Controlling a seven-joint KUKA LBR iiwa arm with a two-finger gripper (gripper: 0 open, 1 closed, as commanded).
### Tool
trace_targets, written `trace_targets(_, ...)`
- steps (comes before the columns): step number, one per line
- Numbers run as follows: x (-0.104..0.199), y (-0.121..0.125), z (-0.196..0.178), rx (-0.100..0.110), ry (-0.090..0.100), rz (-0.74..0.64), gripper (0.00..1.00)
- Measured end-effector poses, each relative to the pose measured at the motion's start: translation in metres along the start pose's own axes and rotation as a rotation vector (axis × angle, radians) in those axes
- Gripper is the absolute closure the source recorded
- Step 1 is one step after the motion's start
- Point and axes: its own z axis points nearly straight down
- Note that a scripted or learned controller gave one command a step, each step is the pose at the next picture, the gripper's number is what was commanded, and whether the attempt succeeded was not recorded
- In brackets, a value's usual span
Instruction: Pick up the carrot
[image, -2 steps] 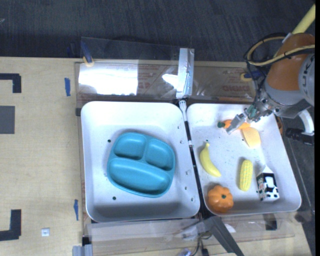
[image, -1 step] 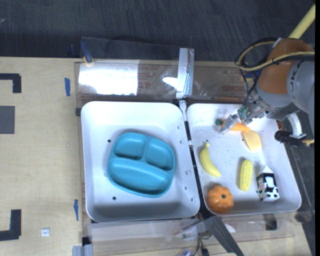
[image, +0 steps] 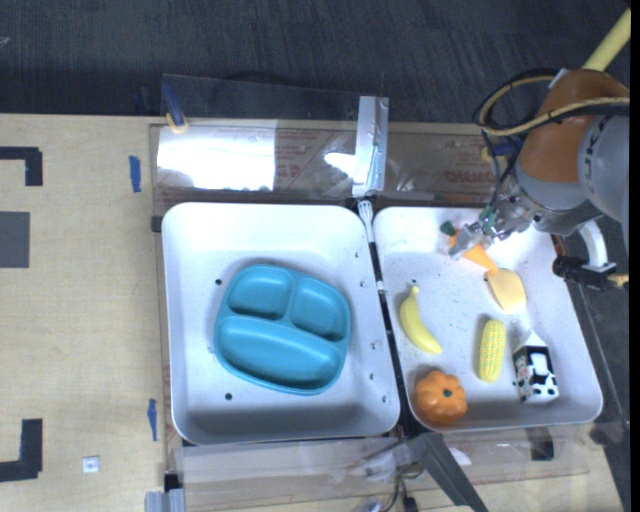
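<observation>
In the camera view, the gripper (image: 492, 224) is hovering low at the back of the right bin (image: 577, 330), right over the carrot (image: 470, 248); whether it is open or closed, I cannot tell. The carrot is lying near the back wall, behind a banana (image: 419, 320), corn (image: 490, 349) and pumpkin (image: 441, 396). The grasp seems underway, calling next for a firm closing and a straight lift.

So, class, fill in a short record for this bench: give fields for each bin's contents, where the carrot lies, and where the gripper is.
left bin: blue divided tray
right bin: carrot, banana, corn cob, pumpkin, pale orange piece, black-and-white cow figure
carrot position: far end of right bin, near back wall
gripper: at the carrot's end
fingers: too blurred to tell
</observation>
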Motion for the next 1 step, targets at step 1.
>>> trace_targets(1, 0.0873, 0.0328, -0.0860, -0.004, 0.002, -0.383, 1.00)
